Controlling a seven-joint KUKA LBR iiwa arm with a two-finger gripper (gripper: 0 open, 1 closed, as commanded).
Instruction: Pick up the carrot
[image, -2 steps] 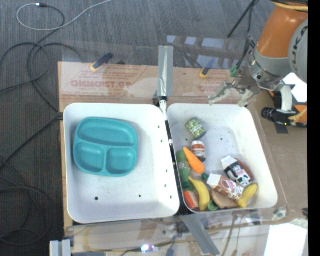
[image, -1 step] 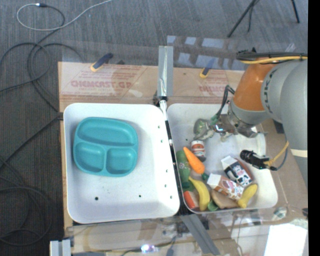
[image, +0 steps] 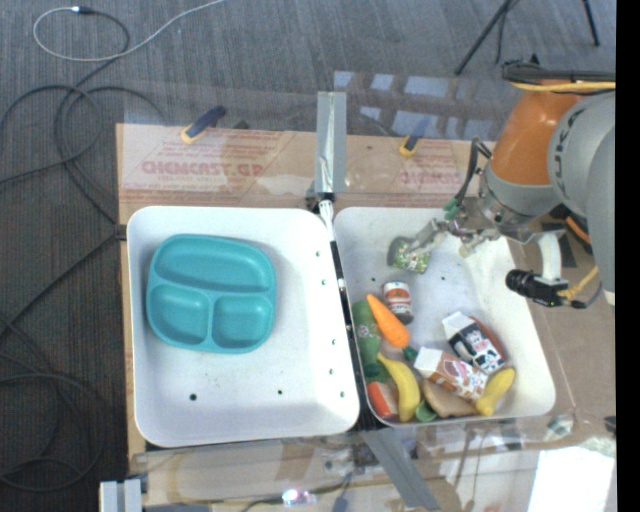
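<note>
The orange carrot (image: 388, 321) lies tilted near the left wall of the right bin (image: 520, 320), between a green vegetable (image: 364, 331) and a small red-labelled jar (image: 398, 298). My gripper (image: 441, 240) hangs over the far part of that bin, up and to the right of the carrot and well apart from it. Its fingers (image: 414, 240) are spread open with nothing between them. A small green and white packet (image: 413, 261) sits just below the left finger.
The near end of the right bin holds two yellow bananas (image: 402, 384), a printed carton (image: 473, 344), a tomato-red item (image: 380, 398) and other play food. The left bin (image: 200, 400) holds a teal divided plate (image: 211, 292).
</note>
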